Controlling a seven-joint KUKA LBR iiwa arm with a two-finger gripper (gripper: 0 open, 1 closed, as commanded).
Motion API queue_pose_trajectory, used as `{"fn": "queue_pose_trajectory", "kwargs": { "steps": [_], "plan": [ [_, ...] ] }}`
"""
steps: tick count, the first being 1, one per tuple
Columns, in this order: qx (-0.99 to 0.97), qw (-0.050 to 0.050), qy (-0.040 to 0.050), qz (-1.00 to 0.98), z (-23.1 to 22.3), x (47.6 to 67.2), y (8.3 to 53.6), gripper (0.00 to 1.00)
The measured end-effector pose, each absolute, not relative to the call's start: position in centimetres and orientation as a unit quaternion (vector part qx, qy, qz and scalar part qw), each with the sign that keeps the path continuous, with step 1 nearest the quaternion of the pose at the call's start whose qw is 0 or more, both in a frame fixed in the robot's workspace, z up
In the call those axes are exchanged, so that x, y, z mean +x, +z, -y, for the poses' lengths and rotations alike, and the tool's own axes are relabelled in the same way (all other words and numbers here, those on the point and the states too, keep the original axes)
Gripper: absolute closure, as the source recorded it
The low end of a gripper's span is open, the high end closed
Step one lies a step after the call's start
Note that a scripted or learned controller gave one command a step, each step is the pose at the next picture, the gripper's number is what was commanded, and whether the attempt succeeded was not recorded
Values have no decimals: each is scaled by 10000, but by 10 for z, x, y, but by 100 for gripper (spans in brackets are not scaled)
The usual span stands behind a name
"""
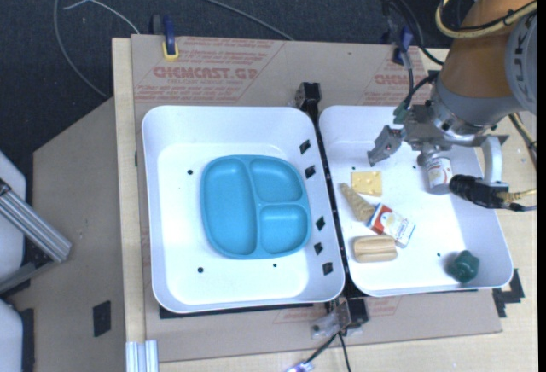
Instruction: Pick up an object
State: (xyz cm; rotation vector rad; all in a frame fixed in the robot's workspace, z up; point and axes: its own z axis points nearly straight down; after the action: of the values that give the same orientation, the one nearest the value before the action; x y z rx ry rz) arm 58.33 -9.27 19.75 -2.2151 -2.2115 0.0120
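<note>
Gripper hovering over the right bin, nothing picked yet
Pale yellow cheese wedge lies in the right white bin, just below your gripper; fingers look spread and empty, so drop straight down, centre it, then close

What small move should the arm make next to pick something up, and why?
Probably lower the gripper slightly down and left onto the cheese slice. Nothing sits between its fingers, it hangs above the right bin, and the cheese is the nearest item, lying flat with bare bin floor above it.
</note>
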Motion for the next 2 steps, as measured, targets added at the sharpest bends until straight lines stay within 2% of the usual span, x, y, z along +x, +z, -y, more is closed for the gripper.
{"fn": "queue_pose_trajectory", "kwargs": {
  "steps": [1, 2],
  "plan": [
    [-7069, 10, 0, 7073, 93, 586, 204, 0],
    [-7074, 32, 18, 7068, 96, 580, 159, 0]
  ]
}}
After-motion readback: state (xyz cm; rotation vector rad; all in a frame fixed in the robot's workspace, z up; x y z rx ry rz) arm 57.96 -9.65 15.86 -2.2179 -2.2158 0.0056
